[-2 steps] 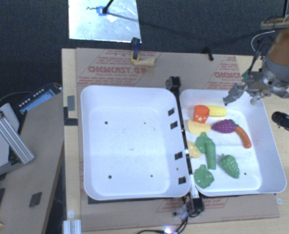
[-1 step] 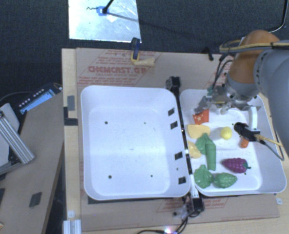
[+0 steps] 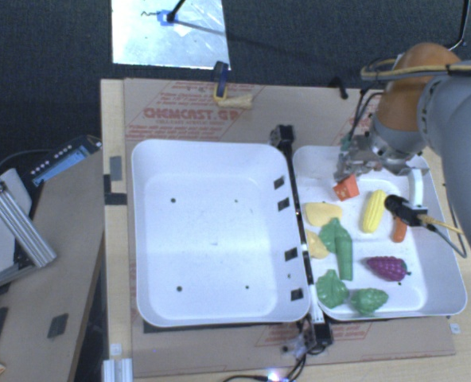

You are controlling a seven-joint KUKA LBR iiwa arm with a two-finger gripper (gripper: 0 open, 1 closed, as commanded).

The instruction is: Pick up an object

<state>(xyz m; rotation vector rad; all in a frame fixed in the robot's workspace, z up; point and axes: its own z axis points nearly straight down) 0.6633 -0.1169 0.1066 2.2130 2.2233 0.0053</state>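
My gripper [image 3: 349,168] hangs low over the back left part of the right bin [image 3: 446,291]. A small orange-red block [image 3: 346,188] lies just below and in front of it, touching or nearly touching the tip. Further forward in the same bin lie a yellow corn cob [image 3: 373,211], a yellow piece [image 3: 321,212], a long green vegetable [image 3: 339,245], purple grapes [image 3: 387,268] and an orange carrot [image 3: 399,230]. None of these is lifted off the bin floor.
The left bin [image 3: 148,237] sits beside the right one, a black-clipped divider [image 3: 293,213] between them. Two more green pieces [image 3: 331,288] [image 3: 369,298] lie at the right bin's front. A black-tipped cable [image 3: 406,210] crosses beside the corn. The grey arm [image 3: 458,126] fills the right side.
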